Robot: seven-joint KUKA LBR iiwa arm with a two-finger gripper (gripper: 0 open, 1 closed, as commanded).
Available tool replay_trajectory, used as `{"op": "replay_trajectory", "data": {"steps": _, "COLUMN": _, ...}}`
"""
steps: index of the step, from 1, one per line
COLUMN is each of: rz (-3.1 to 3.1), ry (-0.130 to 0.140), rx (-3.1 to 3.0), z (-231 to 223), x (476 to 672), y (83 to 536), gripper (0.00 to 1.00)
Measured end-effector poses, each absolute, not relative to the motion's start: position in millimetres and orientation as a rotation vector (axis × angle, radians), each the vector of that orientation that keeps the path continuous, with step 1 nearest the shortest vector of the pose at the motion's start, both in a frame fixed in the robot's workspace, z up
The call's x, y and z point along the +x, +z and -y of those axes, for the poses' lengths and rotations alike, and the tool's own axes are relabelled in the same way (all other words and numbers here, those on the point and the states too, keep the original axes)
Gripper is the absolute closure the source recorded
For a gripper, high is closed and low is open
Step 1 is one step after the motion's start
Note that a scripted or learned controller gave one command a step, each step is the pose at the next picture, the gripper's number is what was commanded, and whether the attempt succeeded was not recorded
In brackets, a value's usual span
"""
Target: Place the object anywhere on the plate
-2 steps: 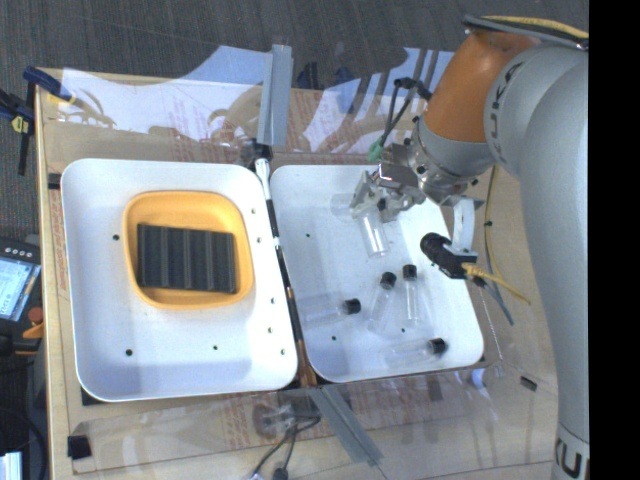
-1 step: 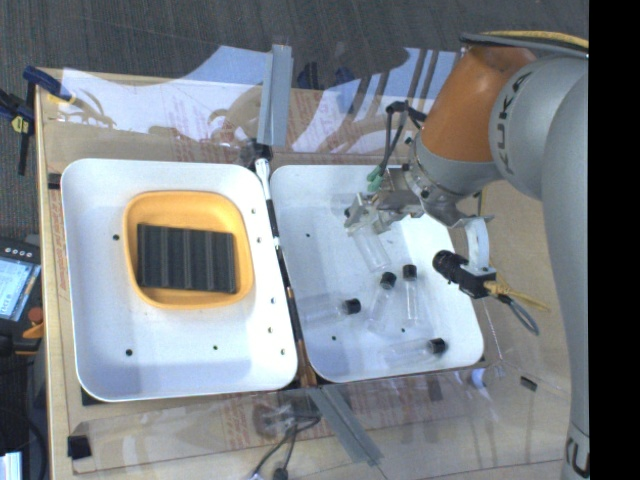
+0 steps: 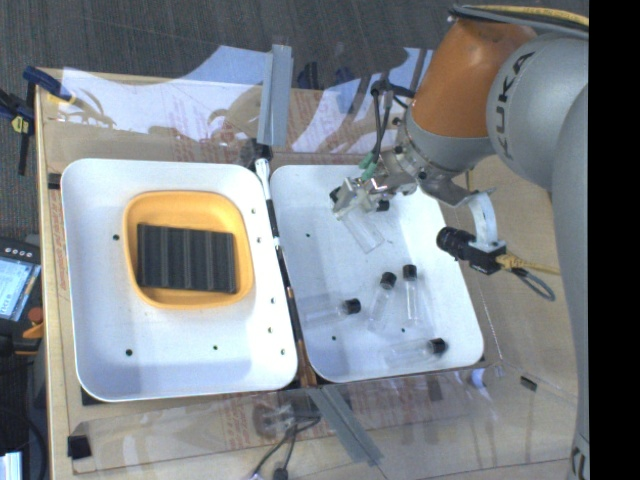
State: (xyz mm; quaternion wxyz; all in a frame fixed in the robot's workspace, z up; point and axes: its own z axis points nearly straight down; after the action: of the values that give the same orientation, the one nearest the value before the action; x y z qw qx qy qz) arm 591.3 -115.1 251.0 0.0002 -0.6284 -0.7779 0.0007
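With the gripper (image 3: 358, 194) over the right bin (image 3: 300, 268), fingers' spread unclear, nothing visibly held, drop squarely over one clear vial (image 3: 385, 290) just below (cap-end visible), then carry to the yellow plate (image 3: 185, 211).

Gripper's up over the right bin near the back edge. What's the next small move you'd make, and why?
Probably carry the gripper left toward the yellow plate in the left bin. A clear vial seems to hang at its tip, though I can't confirm a grasp. The other capped vials lie in the right bin, none on the plate.
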Motion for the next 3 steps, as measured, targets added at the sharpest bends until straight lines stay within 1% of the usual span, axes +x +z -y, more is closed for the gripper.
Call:
{"op": "replay_trajectory", "data": {"steps": 1, "rz": 2.677, "ry": 0.004, "rx": -1.635, "z": 81.9, "x": 607.9, "y": 196.9, "gripper": 1.00}}
{"op": "replay_trajectory", "data": {"steps": 2, "rz": 2.836, "ry": 0.004, "rx": -1.339, "z": 35.2, "x": 602.7, "y": 190.4, "gripper": 1.00}}
{"op": "replay_trajectory", "data": {"steps": 3, "rz": 2.836, "ry": 0.005, "rx": -1.340, "z": 35.7, "x": 602.7, "y": 190.7, "gripper": 0.00}}
